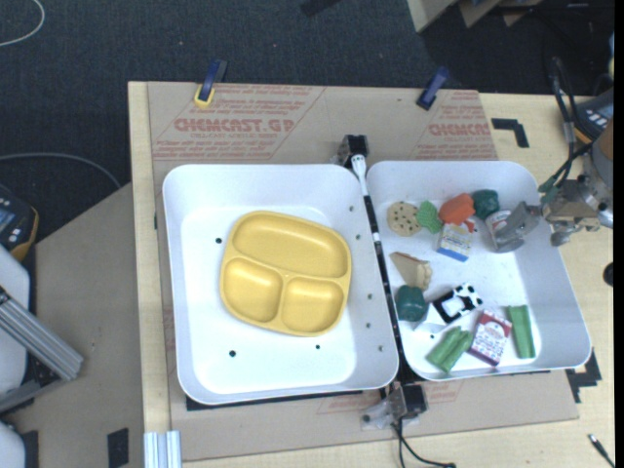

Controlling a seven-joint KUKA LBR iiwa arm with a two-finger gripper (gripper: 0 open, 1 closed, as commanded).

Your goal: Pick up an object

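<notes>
The right bin (556,271) holds several small items. At its back lie a round cookie (402,217), a leafy green piece (427,214), an orange-red toy (456,209) and a dark green lump (485,203). A small blue and white item (453,246) rests just in front of them. My gripper (507,229) hangs over the bin's back right part, right of the orange toy and the dark green lump. I see nothing in its grasp.
Toward the front of the right bin lie a tan wedge (411,267), a dark green ball (410,304), a black and white piece (455,304), a green cylinder (447,349), a pink packet (490,339) and a green bar (522,331). A yellow divided plate (286,271) sits in the left bin (195,261).
</notes>
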